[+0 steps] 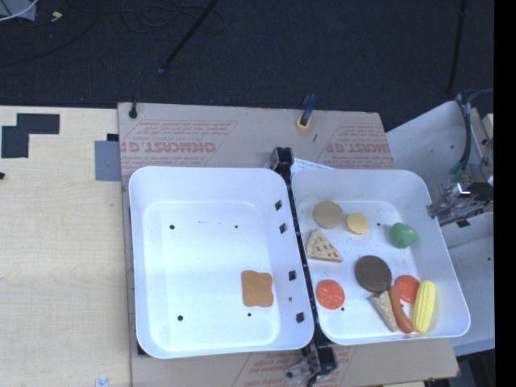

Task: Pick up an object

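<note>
Gripper (461, 198) beside right bin (431, 196), outside its rim.
Finger state unclear; green ball (402, 234) lies nearest, just inside that rim.

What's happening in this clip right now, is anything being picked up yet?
Not yet. The arm sits at the right edge, outside the bins, with nothing seen in its tool. The right bin holds a cluster of toy foods, among them a green ball, a corn cob and a brown disc. The left bin holds one toast piece.
</note>
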Available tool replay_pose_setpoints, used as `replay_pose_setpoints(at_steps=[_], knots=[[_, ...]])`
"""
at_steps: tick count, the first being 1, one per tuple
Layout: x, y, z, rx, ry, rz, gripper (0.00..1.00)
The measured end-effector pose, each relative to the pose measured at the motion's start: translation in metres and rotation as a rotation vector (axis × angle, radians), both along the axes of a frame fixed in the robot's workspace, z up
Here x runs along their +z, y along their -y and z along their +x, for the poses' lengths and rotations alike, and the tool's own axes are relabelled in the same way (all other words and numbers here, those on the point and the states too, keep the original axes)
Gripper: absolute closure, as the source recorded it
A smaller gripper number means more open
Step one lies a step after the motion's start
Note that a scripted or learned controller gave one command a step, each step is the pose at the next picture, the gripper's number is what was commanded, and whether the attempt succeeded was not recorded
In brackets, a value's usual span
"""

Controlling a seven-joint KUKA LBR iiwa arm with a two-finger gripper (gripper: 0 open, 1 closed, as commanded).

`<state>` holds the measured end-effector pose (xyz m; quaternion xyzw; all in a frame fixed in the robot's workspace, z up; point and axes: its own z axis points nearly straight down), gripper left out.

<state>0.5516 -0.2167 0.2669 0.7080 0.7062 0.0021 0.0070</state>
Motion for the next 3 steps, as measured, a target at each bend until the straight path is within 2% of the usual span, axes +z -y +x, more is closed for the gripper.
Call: replay_pose_setpoints(at_steps=[1,2,3], knots=[[0.142,-0.071,0.038,0.012,0.004,0.005,1.00],[0.253,-0.094,0.035,0.007,-0.001,0.005,1.00],[0.272,-0.136,-0.005,0.006,-0.015,0.008,1.00]])
